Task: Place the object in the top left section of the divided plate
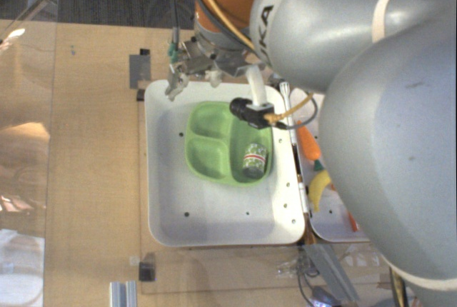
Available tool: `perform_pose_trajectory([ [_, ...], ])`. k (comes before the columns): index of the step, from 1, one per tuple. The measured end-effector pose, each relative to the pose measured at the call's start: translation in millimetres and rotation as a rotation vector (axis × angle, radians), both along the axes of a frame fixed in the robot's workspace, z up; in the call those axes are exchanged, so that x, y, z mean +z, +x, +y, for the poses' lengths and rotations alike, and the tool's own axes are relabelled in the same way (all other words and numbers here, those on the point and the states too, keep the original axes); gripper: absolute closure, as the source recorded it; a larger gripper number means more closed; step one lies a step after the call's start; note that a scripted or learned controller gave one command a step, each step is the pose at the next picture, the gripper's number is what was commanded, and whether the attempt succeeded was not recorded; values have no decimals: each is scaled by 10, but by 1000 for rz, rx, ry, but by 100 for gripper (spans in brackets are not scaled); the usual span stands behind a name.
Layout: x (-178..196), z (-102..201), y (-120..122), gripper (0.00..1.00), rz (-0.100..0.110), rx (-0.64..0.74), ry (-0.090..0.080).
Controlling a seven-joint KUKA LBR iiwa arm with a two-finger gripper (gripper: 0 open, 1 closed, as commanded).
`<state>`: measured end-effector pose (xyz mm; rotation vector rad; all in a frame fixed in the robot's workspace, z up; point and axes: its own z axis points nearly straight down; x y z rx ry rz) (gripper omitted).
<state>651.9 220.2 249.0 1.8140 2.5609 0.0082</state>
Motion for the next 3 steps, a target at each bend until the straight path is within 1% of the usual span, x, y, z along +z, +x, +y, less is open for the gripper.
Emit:
perform_pose_trajectory([
  [1,1249,-306,119,0,1,-402,1],
  [2,1343,-273,115,100,1,-390,0],
  [3,1874,-1108,167,100,1,-188,-1],
])
